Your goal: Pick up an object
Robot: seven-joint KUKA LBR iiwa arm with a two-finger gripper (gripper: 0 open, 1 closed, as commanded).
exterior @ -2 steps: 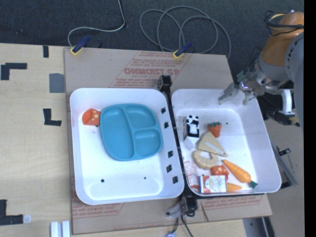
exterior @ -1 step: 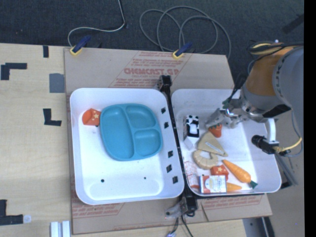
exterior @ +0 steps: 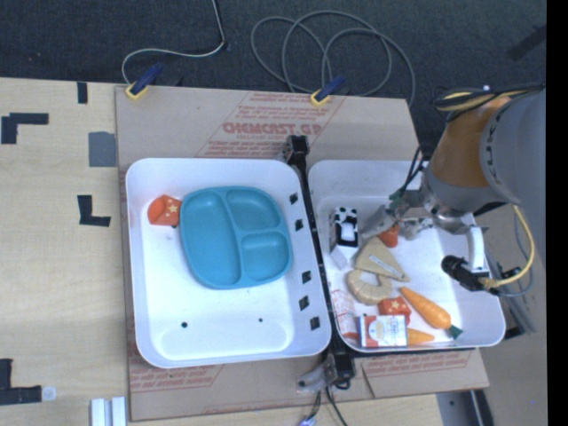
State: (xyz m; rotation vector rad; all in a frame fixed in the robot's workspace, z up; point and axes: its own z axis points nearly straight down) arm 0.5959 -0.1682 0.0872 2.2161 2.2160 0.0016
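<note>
In the right bin (exterior: 461,327), a heap of small toy foods is being approached by the end effector (exterior: 391,226), which is hanging low over the bin's middle; how wide it is standing cannot be told, and nothing is being seen in its hold. Just below it a small red piece (exterior: 389,236) is lying, touching the pale wedge (exterior: 380,260), and this is being judged the likeliest object: light, stiff, smooth plastic, probably slippery, best taken across its narrow sides. Crowding is being expected from the wedge, with the tan round slice (exterior: 362,285) below it, the carrot (exterior: 426,307) and red-and-white carton (exterior: 384,331) lower still, and a black-and-white item (exterior: 345,225) to the left of the red piece. In the left bin (exterior: 160,327) a blue divided plate (exterior: 235,236) and an orange-red item (exterior: 163,209) are lying well apart from all this.
</note>
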